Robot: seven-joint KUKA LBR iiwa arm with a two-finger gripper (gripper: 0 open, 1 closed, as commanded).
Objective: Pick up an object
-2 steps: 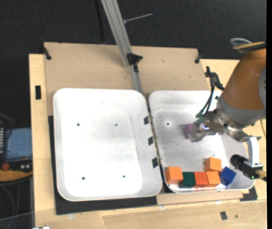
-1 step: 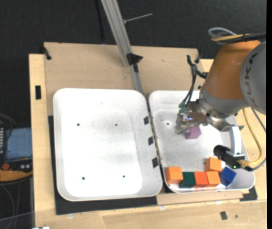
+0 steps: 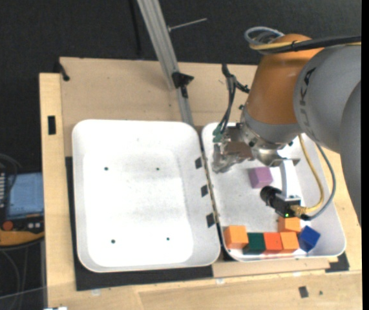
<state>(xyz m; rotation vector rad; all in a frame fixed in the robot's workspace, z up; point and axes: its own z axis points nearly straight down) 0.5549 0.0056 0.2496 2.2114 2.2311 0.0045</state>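
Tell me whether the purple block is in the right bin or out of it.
In. The purple block lies on the floor of the right bin, inside its rim, just below the gripper and apart from the blocks along the near edge.

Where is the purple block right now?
The purple block lies in the right bin, toward its middle, just below the gripper and above the row of orange, green and blue blocks along the bin's near edge.

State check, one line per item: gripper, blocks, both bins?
Gripper: low over right white bin, near its left wall; nothing visibly held.
Pale purple block: loose on bin floor.
Orange cube, green cube, blue cube: resting along front wall.
Left white bin: untouched.
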